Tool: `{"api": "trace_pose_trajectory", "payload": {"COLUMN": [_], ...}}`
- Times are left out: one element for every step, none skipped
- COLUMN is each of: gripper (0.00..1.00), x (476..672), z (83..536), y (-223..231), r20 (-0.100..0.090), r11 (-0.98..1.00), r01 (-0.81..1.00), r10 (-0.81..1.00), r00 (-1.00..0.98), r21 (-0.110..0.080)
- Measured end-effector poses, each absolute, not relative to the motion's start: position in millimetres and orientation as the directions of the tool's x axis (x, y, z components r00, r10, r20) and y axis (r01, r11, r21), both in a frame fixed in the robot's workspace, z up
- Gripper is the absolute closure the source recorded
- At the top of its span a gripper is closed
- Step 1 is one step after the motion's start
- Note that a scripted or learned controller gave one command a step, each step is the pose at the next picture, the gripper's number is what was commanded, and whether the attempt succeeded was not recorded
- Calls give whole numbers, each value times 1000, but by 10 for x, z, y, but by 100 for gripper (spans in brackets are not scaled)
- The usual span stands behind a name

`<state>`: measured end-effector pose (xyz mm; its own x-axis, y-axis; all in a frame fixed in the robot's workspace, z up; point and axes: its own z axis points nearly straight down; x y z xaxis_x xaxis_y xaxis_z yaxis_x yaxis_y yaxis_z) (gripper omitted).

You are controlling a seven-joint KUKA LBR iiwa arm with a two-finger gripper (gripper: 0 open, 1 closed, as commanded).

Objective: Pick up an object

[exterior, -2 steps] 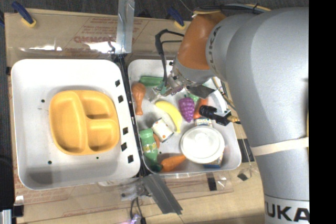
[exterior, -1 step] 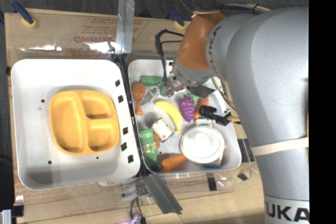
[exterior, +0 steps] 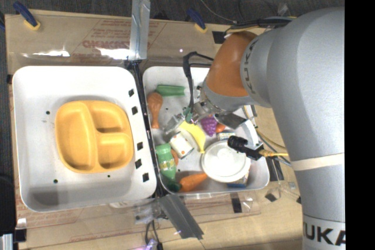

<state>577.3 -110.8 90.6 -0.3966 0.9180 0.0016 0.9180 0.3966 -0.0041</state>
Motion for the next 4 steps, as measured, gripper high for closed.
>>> {"api": "trace_pose_trajectory", "payload": {"gripper": [100, 0, 0, 100], "x": [5786, 5784, 5209, 5225], "z": [1011, 1008, 908, 1010], "y": [-1090, -1088, -1392, -1381], "r20": [2, 2, 1, 2], "r11": [404, 404, 369, 374], "r01": [915, 915, 929, 927], "r10": [915, 915, 929, 927], "r00": [-404, -404, -369, -374], "r21": [-3, -4, -4, -3]}}
